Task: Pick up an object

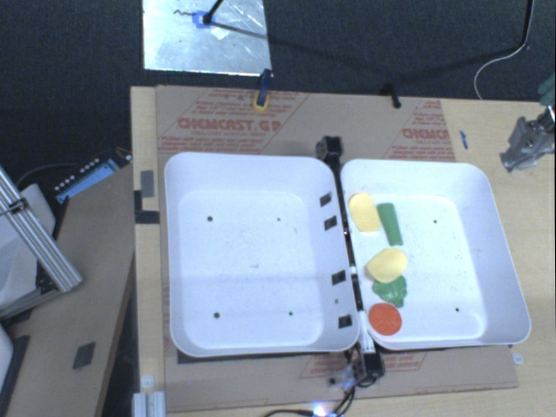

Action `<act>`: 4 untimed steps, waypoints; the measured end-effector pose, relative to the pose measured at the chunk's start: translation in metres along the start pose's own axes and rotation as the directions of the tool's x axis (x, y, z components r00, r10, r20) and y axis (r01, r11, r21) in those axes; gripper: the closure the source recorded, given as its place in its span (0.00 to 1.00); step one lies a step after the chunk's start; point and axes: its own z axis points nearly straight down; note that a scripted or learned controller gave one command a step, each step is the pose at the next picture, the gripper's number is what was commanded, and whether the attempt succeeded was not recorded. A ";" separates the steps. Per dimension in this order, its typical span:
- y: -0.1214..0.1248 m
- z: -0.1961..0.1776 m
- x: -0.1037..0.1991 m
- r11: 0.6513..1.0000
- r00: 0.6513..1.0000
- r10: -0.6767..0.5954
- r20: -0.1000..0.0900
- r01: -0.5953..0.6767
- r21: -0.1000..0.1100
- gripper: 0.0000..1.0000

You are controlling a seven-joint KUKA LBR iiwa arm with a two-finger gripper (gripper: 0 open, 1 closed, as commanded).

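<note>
Gripper [527, 143] at the right edge of the view, metallic grey, above the bench beyond the right bin's far right corner. Too small and blurred to read; cannot tell how the jaws stand. Nothing seen between them.

Right bin [486, 233]: shallow, white, smooth plastic, rounded corners, small dark dots on the floor. All the objects lie along its left side, near the wall shared with the other bin.
- Yellow block [364, 213], rounded, matte, farthest from the camera.
- Green stick [390, 222], long and narrow, darker green, lying just beside the yellow block on its right, touching or nearly so.
- Yellow lump [387, 265], smooth, oval, paler on top.
- Green leafy piece [393, 291], irregular outline, tucked against the lower edge of the yellow lump.
- Orange-red disc [385, 320], round, flat-looking, nearest the camera, just below the leafy piece.

Left bin [200, 189]: same white plastic, same dots. Black clips [330, 224] run down the seam between the two bins.

Both bins sit on a tan cardboard sheet [226, 120] with red print. Beyond it, dark carpet and a shiny crinkled metal plate [174, 24].
</note>
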 end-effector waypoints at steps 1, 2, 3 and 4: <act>0.001 -0.024 0.034 1.000 1.000 0.000 0.000 0.000 0.002 1.00; 0.001 -0.023 0.071 1.000 1.000 -0.001 -0.001 0.001 0.004 1.00; 0.001 -0.023 0.105 1.000 1.000 -0.001 -0.002 0.001 0.004 1.00; 0.001 -0.023 0.131 1.000 1.000 0.000 -0.002 0.000 0.004 1.00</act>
